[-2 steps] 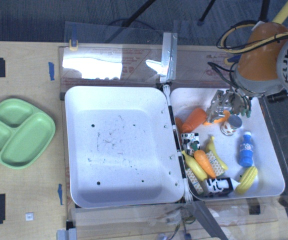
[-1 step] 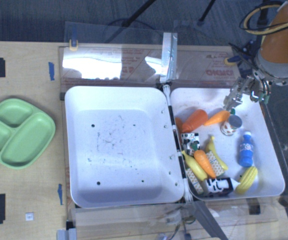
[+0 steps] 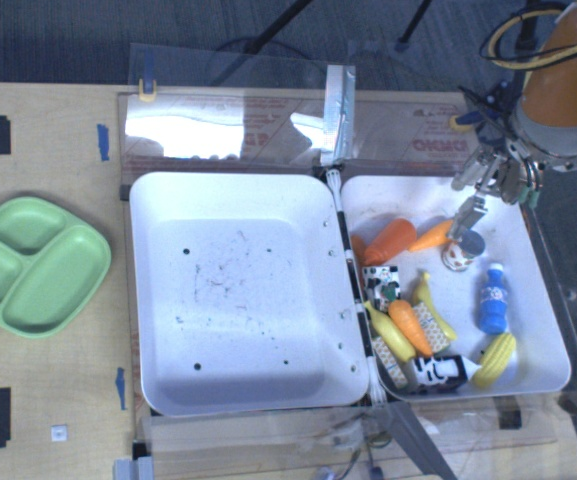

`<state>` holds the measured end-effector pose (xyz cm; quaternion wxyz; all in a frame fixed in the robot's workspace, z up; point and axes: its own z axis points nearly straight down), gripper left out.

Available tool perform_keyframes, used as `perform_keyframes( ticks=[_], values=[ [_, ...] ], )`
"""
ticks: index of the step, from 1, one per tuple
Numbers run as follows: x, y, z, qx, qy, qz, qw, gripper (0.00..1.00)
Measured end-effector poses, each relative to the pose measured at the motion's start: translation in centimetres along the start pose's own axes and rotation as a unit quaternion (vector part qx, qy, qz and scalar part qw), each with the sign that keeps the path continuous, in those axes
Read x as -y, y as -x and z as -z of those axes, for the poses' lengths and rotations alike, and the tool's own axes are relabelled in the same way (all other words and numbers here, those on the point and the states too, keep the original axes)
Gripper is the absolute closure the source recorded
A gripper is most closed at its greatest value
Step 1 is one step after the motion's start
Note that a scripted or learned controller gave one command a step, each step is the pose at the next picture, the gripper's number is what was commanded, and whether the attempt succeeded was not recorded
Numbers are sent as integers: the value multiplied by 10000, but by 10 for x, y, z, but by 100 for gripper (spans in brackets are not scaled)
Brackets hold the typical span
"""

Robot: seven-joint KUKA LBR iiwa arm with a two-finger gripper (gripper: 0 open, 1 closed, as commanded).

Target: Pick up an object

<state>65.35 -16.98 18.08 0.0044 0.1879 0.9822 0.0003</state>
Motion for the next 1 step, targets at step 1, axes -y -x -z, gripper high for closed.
perform_keyframes(
  ticks=[1],
  values=[
    [16,9,-85,-59,-11,-72,10000,0]
  ],
)
